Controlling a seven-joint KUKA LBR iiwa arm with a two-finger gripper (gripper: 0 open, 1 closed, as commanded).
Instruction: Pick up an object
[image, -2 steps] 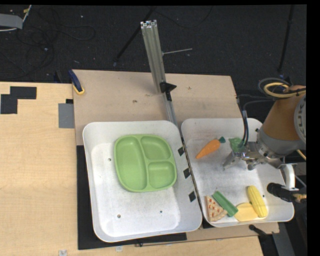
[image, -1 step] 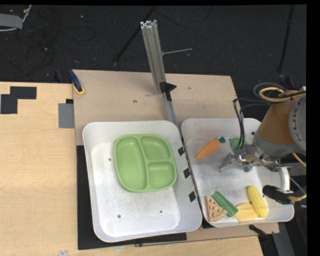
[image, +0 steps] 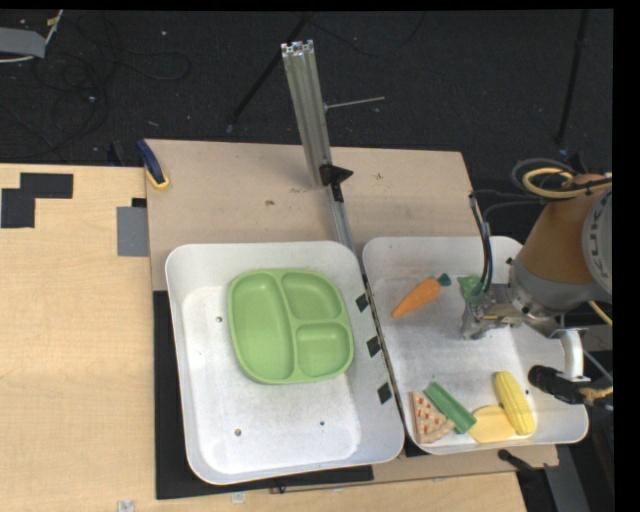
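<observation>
The gripper (image: 480, 325) is being held low over the right bin (image: 400, 262), near that bin's far right side, with the grey arm (image: 560, 255) reaching in above it. How far the gripper is open cannot be told from this slant, and nothing is being seen between its tips, so no hold can be claimed.

The nearest candidate, the carrot (image: 417, 296), is lying just to the left of the gripper and slightly farther from the camera, apart from it, with its green top (image: 468, 287) pointing toward the tool. The corn cob (image: 513, 401), the yellow piece (image: 490, 425), the green stick (image: 449, 407) and the pizza slice (image: 430, 418) are lying well nearer the camera than the gripper, crowded together. The green divided plate (image: 290, 326) is resting in the left bin (image: 200, 300), well to the left.

Several risks are being judged here. If the descent is being made where the tool now hangs, bare bin floor is likely being closed on, since the carrot is offset to the side. The carrot is tapered and round, so it may be squeezed out or rolled away if it is being caught near its thin end. The leafy top may be nipped alone and slipped free. In the near cluster, a neighbour may be pushed or two things pinched at once.
</observation>
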